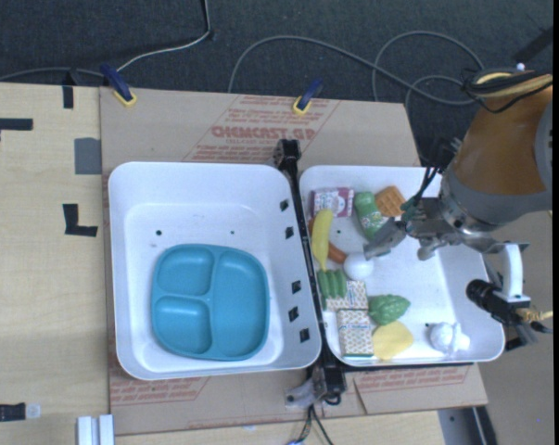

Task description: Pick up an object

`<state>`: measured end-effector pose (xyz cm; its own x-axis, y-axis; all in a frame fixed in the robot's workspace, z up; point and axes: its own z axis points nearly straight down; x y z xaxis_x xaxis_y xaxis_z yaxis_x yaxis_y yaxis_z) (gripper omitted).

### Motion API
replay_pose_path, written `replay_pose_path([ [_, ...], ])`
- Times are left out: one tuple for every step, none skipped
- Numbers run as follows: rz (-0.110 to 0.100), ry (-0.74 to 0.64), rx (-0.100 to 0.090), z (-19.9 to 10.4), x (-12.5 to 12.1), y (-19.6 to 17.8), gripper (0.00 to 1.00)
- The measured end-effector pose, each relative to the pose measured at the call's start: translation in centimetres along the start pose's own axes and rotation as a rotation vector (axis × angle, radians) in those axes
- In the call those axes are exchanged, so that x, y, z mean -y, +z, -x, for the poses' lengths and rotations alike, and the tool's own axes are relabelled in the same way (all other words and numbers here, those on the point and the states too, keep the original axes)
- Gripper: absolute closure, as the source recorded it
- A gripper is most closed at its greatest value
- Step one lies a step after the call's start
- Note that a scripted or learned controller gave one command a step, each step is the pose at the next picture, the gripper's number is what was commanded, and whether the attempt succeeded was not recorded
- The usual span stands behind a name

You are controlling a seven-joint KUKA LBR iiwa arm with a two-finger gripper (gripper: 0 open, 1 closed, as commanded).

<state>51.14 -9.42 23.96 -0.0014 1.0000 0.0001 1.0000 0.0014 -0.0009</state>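
Note:
The right bin (464, 286) holds several small items along its left side. Among them are a yellow banana (323, 235), a white ball (359, 267), a green leafy piece (388, 306), a yellow lemon (393, 339) and an orange piece (388, 199). My gripper (407, 244) hangs over the middle of this bin, just right of the white ball and below the orange piece. Its two grey fingers are spread open and nothing sits between them. The wrist hides part of the bin floor behind it.
The left bin (131, 202) holds a blue divided plate (210, 301). A black divider (296, 239) runs between the bins. Small printed boxes (355, 327) and a white lump (443, 336) lie near the right bin's front wall. Cables (260, 54) trail behind the bench.

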Motion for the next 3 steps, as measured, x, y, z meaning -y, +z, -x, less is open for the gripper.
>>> replay_pose_path([
  [-0.002,0.000,0.000,-0.2,-9.0,5.6,0.00],
  [-0.013,-0.001,0.003,2.5,-15.5,15.3,0.00],
  [-0.012,0.001,0.007,2.6,-15.4,14.5,1.00],
])
